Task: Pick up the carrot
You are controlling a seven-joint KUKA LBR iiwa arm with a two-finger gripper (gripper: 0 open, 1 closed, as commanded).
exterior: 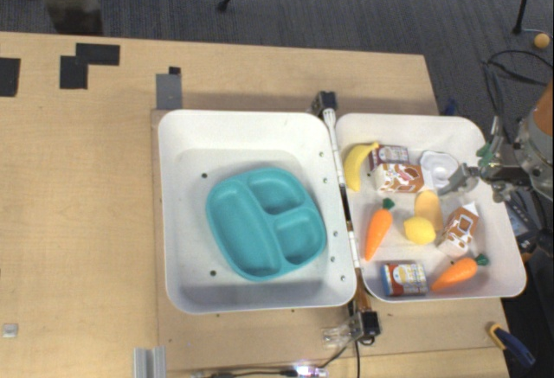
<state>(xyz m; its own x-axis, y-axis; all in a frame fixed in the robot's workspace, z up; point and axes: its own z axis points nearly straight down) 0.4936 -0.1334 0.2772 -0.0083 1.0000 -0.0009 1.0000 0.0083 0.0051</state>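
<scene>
Fingers (460,180) look parted and bare above the right bin (502,285); two carrots (377,229), three cartons (400,173), one banana (357,162), one lemon (421,230).

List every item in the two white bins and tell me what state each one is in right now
Teal plastic divided plate: lying flat in the left bin.
Orange carrot near the divider: lying in the right bin, untouched.
Orange carrot at the front corner: lying down, untouched.
Yellow banana: lying against the divider.
Yellow lemon: resting loose.
Gripper: hovering over the right bin.
</scene>
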